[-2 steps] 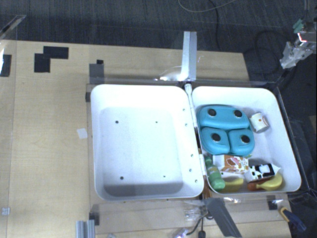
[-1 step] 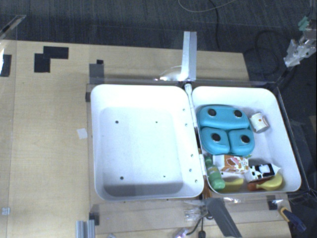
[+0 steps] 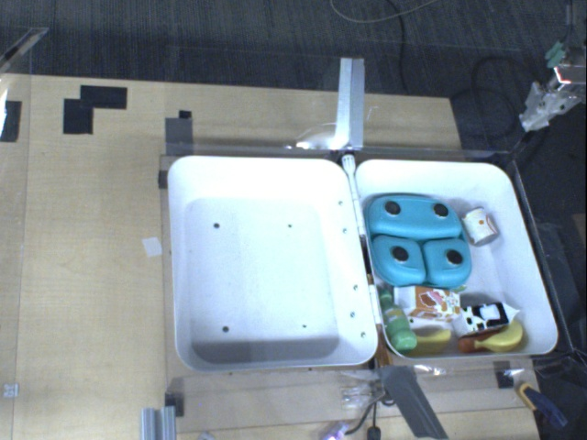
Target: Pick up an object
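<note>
Teal moulded block [image 3: 413,216] in the right bin [image 3: 514,246], upper middle of that bin; two smaller teal blocks [image 3: 401,259] [image 3: 449,262] side by side just below, touching it. Small white can [image 3: 479,226] lying tilted just right of the upper teal block. Along the bin's lower edge: green bottle [image 3: 397,324] at the left wall, printed carton [image 3: 433,305] beside it, black-and-white patterned item [image 3: 484,316] to the right, yellow banana-like piece [image 3: 506,339] at lower right, second yellow piece [image 3: 431,337] under the carton, small red piece [image 3: 468,344] between the yellow ones. All crowded, mostly touching.

Left bin [image 3: 257,165] directly alongside, sharing the centre divider. Metal post [image 3: 351,99] upright behind the join of the bins. Black tape patches [image 3: 92,106] on the wooden bench [image 3: 83,264], upper left of frame. Thin cable [image 3: 394,12] looped on dark floor at top.

Gripper [image 3: 553,97] at far upper right edge of frame, well apart from both bins, holding nothing visible; released or clenched: cannot tell, too small and blurred.
</note>
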